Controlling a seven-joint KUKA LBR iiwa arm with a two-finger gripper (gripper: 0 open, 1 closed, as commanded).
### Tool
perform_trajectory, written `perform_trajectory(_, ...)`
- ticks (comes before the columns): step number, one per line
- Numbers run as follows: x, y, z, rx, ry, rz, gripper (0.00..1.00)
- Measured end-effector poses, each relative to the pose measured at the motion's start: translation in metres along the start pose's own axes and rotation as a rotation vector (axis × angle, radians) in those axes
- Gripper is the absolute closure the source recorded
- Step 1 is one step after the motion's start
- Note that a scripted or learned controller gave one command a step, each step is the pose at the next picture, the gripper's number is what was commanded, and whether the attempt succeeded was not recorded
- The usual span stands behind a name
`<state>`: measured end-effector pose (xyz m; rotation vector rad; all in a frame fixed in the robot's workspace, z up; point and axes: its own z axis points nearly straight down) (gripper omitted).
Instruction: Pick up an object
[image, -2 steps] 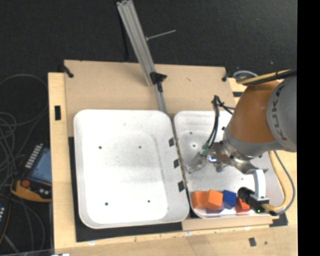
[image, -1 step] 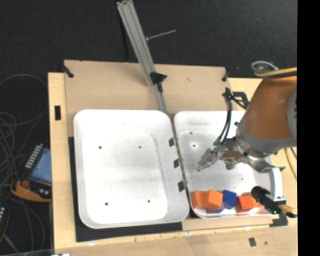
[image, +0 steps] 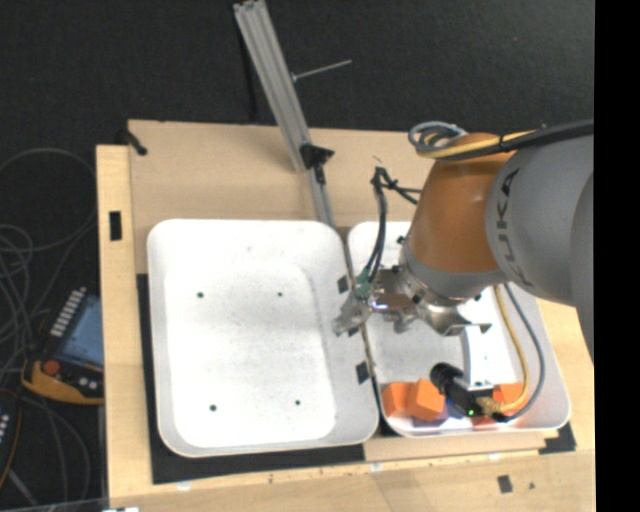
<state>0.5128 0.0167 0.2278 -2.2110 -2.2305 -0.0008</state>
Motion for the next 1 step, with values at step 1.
perform_trajectory(1, 0.0591, 0.0210, 0.0335, 0.001, 0.000, 0.001, 0.00)
